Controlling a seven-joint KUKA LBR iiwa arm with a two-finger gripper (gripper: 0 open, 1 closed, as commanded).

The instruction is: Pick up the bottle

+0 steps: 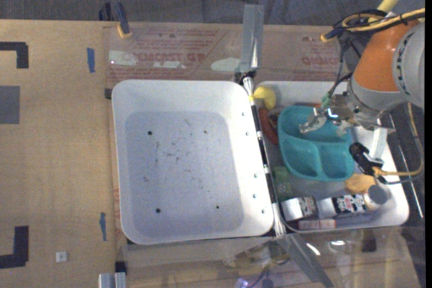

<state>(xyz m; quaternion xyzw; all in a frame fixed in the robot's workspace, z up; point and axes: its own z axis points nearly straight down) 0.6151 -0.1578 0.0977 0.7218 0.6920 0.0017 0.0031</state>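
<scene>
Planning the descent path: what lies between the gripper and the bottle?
In the camera view, the teal divided tray lies between the gripper and the bottle, which lies on its side along the right bin's near wall.

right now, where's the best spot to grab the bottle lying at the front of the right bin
Probably its mid-body, from straight above. The bottle lies on its side along the right bin's front wall, cap end to the view's right, so fingers should close across its narrow width. The teal divided tray sits close behind it, leaving little room. The tool hovers over that tray.
</scene>
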